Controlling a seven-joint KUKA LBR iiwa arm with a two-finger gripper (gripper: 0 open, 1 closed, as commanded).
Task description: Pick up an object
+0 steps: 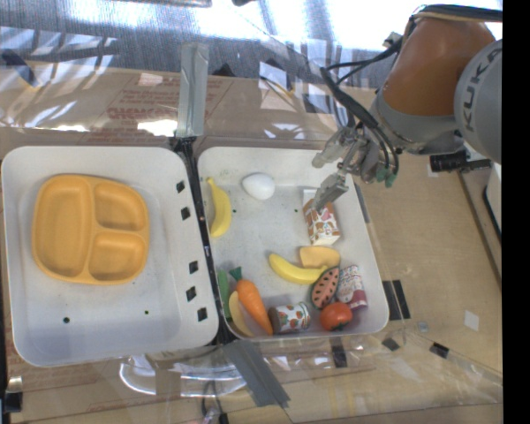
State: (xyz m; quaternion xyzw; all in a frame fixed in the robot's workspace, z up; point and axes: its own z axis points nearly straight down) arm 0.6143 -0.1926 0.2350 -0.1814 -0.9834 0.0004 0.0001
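While end effector (336,170) hangs open over carton (321,222), egg (258,185) left, bananas (293,269) below

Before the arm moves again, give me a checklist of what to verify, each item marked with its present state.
1. tool over the right bin: ok, at its upper right part.
2. A pick target nearby: ok, the patterned carton lies just under the tool.
3. Tool already holding something: cannot tell.
4. Room around the carton: ok above and left; orange wedge close below it.
5. Yellow tray out of the way: ok, in the left bin.
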